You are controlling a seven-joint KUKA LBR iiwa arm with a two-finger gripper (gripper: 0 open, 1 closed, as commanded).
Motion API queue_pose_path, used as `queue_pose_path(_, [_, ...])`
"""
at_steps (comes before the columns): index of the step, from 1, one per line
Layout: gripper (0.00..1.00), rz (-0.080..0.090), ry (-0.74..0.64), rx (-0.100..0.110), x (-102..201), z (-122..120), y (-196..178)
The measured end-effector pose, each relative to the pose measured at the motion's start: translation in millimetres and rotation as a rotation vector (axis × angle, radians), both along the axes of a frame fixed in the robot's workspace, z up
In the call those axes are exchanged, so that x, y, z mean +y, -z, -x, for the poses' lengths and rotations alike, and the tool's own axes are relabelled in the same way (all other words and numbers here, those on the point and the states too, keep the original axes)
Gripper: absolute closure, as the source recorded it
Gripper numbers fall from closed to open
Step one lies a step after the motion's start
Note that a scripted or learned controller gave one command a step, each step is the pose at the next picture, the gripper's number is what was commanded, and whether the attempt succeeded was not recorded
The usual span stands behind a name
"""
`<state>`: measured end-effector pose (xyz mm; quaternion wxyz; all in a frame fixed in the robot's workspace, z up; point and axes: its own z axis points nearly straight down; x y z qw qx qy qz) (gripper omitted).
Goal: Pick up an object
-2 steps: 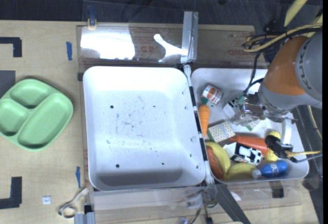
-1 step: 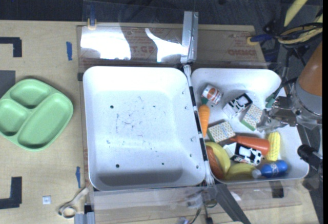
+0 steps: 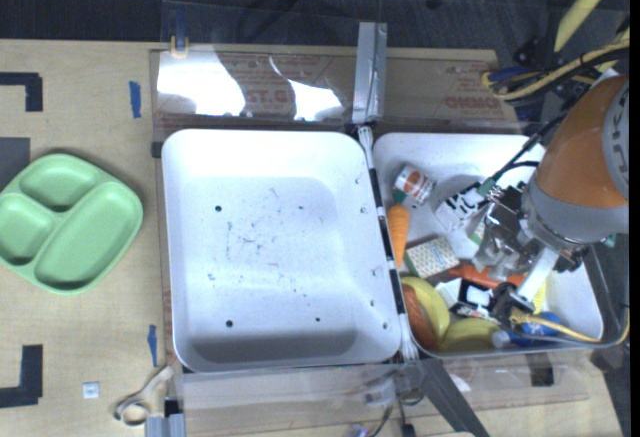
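Arm with orange band reaches in from right, gripper (image 3: 497, 270) low over the right bin (image 3: 585, 310), down among the clutter. Can't tell the tool's state, wrist and cables block it, and nothing visibly held. Candidate objects all in the right bin: banana (image 3: 440, 317) at near left corner, carrot (image 3: 398, 230) along the left wall, small bottle with orange cap (image 3: 413, 185) toward the far side, a patterned sponge-like block (image 3: 432, 255) just beside the gripper, plus blue and orange bits near the front wall. Left bin (image 3: 200, 165) bare white. Green divided plate (image 3: 65, 222) sits on the bench far left. Step looks like descent onto a pick. To do it well: commit to one item, likely the block or orange piece under the tool, centre over it, avoid straddling neighbours, close fully, lift straight up.
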<state>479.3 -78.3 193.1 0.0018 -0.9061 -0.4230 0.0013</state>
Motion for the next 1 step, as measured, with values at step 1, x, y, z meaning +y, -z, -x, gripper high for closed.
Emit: queue_pose_path(1, [1.00, 0.002, 0.074, -0.001, 22.8, -52.6, -0.2])
